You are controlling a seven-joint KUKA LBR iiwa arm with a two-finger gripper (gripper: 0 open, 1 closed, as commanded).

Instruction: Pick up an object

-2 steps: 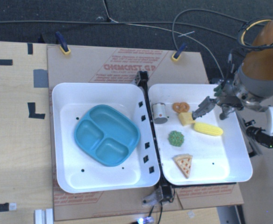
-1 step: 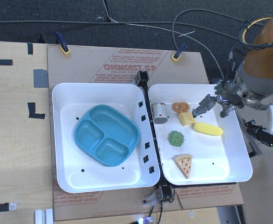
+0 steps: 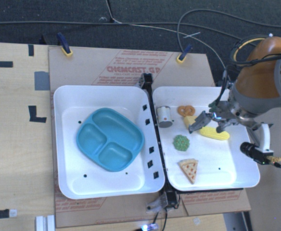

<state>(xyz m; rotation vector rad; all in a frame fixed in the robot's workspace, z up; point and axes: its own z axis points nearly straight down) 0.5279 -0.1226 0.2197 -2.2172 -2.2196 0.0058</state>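
Right bin, shallow white plastic [image 3: 246, 174] — I count five items. A small silver metal cylinder [image 3: 164, 116] lies near the divider; a brown pretzel-shaped toy [image 3: 186, 110] sits beside it; a green knobbly broccoli-like toy [image 3: 181, 142] rests mid-bin; a tan triangular pizza-slice toy [image 3: 189, 170] lies toward the near edge; a yellow banana-shaped toy [image 3: 214, 134] lies toward the arm's side.

Left bin, shallow white plastic [image 3: 63, 143] — one item: a blue plastic divided plate [image 3: 110, 138], lying flat.

Two-finger gripper [image 3: 201, 124] — low over the right bin, at the banana's left end, between it and the pretzel. Whether the pincer is spread or clenched I cannot tell from up here; no item shows between its tips.

Step, as I judge it: the approach, with the banana the likeliest target. No object is lifted yet.

Next move calls for settling the tips astride the banana's narrow width, closing, then rising straight. The curved skin may slip, and the pretzel lies close enough to be nudged.
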